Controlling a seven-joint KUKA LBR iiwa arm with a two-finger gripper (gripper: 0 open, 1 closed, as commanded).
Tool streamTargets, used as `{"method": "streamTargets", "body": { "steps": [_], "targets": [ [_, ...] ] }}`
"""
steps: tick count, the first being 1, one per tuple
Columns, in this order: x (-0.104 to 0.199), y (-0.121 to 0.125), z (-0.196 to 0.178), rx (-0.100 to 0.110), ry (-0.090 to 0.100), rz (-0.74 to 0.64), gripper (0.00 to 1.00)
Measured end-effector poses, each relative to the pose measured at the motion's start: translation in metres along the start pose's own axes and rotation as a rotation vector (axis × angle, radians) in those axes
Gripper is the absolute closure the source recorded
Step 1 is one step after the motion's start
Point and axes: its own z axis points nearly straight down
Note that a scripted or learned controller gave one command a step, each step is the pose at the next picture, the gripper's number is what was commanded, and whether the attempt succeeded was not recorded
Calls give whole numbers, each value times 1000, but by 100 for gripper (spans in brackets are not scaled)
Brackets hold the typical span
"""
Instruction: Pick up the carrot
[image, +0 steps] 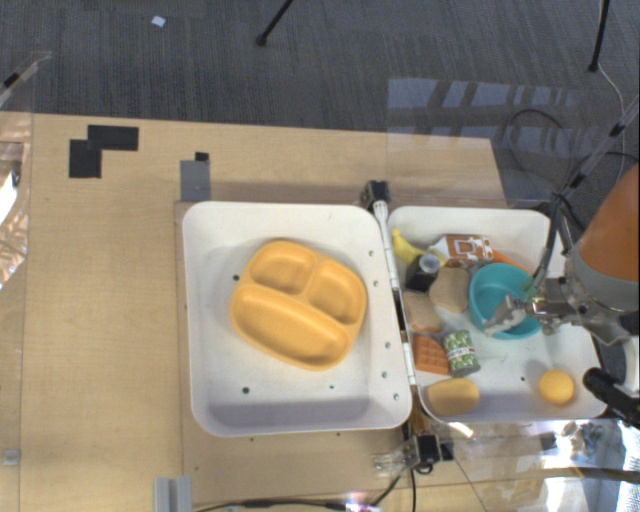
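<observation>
Two shallow white bins sit side by side on the wooden bench. The left bin (205, 330) carries a yellow divided plate (298, 303), lying flat with its three compartments bare. The right bin (575, 350) is crowded: a banana (403, 246) by its upper left corner, a small brown-and-white carton (468, 246) next to it, a teal bowl (497, 298) in the middle, a tan round lump (450, 291) touching the bowl's left side, a green can (460, 352) below that, a reddish ridged piece (429, 354) just beside the can, a bread-like bun (453, 395) along the near edge, and a small yellow ball like a lemon (556, 386) toward the right.

The carrot (508, 261), as far as I can make out, is the thin orange sliver peeking out along the bowl's upper rim, mostly hidden behind it; I cannot be sure of that.

Reaching in from the right, the arm (610, 240) has its gripper (512, 316) low over the bowl's lower right rim. Its fingers are a blur of metal from where I stand, so I cannot tell whether they are spread or pressed together, and nothing shows between them.
</observation>
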Motion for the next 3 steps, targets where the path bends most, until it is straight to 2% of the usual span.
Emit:
{"method": "streamTargets", "body": {
  "steps": [1,2,3],
  "targets": [
    [-70,-1,17,-3,-4,-459,0],
    [-67,-1,75,-2,-1,-781,0],
    [-68,-4,100,-3,-3,-1229,0]
  ]
}}
